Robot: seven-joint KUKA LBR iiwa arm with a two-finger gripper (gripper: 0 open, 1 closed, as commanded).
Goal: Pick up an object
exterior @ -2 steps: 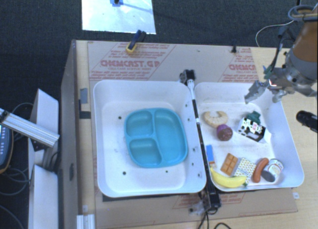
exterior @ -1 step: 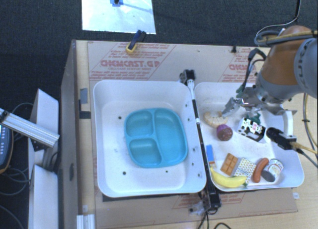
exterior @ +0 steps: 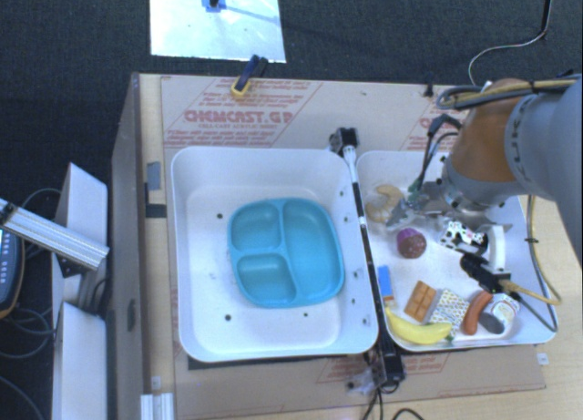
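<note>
Overhead slanted view of a bench w/ two shallow white bins side by side.

Left bin point(exterior: 196, 227): holds a blue tray point(exterior: 284, 251) w/ three compartments, lying flat near the middle, nothing in it.

Right bin point(exterior: 537, 336): toy food scattered about. Along the near edge, a banana point(exterior: 417, 328), long axis roughly left-right, ends curling up. Just above it a waffle-like orange block point(exterior: 421, 300), beside that a small patterned packet point(exterior: 448, 304). Further right a sausage point(exterior: 472, 312), tilted, long axis running near-left to far-right, touching a grey can point(exterior: 496, 315). Mid-bin sits a round purple fruit point(exterior: 412, 243), maybe a plum or onion; no clear long axis. A pale beige item point(exterior: 389, 198) lies toward the far-left corner.

Arm reaches in from the right, orange band visible. Gripper point(exterior: 412, 211) is low over the bin, just above the purple fruit and near the beige item. Can't tell if the claw is parted or clenched; nothing seen between it.

Judgement: the purple fruit looks the likeliest target. Prob. light, hard plastic, smooth and rounded, so it may roll or squirt out of a pinch. Best taken across its widest part, centred, from straight above. Banana & sausage would need a grip across the short axis.
</note>
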